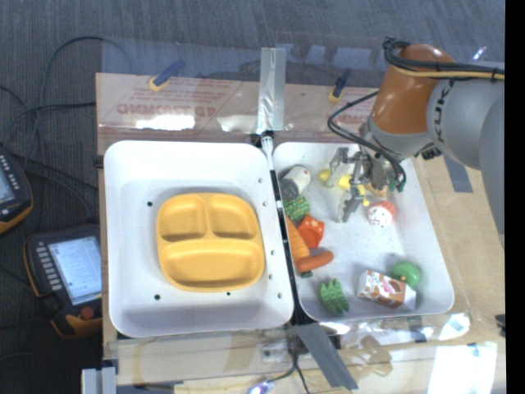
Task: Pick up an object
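Left bin (123,220), centre: yellow divided tray (211,239). Right bin (426,245), at 9 o'clock: strawberry (296,208), red pepper (311,234), carrot (315,260); at 6, green block (333,295) and juice carton (383,289) (green ball (407,273) beside). At 12: gripper (354,189) down low, fingers spread, nothing between them; red-and-white ball (380,214) just beside. Nothing lifted yet, by the look of it; grasp and raise both left.
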You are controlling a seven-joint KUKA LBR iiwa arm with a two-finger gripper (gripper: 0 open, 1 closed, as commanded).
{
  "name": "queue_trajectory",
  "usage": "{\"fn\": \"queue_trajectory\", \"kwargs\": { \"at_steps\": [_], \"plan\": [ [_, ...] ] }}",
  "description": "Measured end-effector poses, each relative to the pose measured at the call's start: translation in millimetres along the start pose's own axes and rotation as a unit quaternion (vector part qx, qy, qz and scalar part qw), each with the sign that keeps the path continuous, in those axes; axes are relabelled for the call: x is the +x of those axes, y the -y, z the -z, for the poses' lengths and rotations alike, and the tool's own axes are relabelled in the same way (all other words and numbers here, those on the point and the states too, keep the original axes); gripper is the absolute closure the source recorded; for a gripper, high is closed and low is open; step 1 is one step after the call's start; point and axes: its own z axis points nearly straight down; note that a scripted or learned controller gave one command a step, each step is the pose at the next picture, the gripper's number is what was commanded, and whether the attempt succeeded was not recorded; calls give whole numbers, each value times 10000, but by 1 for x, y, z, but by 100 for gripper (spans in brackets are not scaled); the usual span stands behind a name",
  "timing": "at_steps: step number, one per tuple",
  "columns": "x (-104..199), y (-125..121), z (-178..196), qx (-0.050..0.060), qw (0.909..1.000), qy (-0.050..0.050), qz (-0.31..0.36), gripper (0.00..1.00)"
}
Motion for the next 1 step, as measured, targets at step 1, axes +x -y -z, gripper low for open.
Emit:
{"fn": "queue_trajectory", "kwargs": {
  "at_steps": [1],
  "plan": [
    [-7,-3,13,9,9998,177,3,100]
  ]
}}
